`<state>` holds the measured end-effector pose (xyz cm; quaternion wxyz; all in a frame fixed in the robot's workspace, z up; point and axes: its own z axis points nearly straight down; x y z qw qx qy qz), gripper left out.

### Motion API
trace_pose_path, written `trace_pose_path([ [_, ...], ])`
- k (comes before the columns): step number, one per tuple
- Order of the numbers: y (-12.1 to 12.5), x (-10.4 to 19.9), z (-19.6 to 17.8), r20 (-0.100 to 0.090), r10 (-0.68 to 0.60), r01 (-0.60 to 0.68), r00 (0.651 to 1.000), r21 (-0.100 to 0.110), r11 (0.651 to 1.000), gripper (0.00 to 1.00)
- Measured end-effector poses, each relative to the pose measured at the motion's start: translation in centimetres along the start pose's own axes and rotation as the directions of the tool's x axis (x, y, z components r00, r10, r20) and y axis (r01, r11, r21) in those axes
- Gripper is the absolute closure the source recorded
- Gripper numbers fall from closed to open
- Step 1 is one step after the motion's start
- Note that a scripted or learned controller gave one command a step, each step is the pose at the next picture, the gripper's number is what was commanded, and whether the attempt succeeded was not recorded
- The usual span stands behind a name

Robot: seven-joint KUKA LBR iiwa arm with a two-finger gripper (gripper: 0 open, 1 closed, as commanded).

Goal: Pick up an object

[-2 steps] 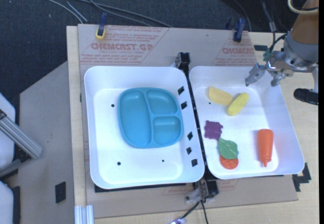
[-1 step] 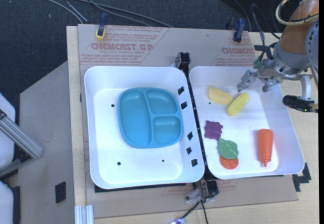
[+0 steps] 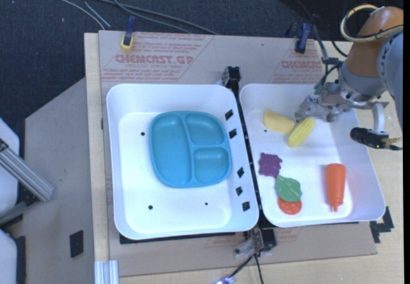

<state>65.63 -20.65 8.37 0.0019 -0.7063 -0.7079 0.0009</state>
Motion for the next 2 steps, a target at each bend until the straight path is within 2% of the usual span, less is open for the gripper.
trace_pose_path([
  [1, 0.2, 0.0, -1.4, 0.002, -0.001, 0.001, 1.000, -0.006, 1.000, 1.00],
  [2, 0.3, 0.5, -6.0, 0.003, 0.001, 0.000, 1.000, -0.010, 1.000, 1.00],
])
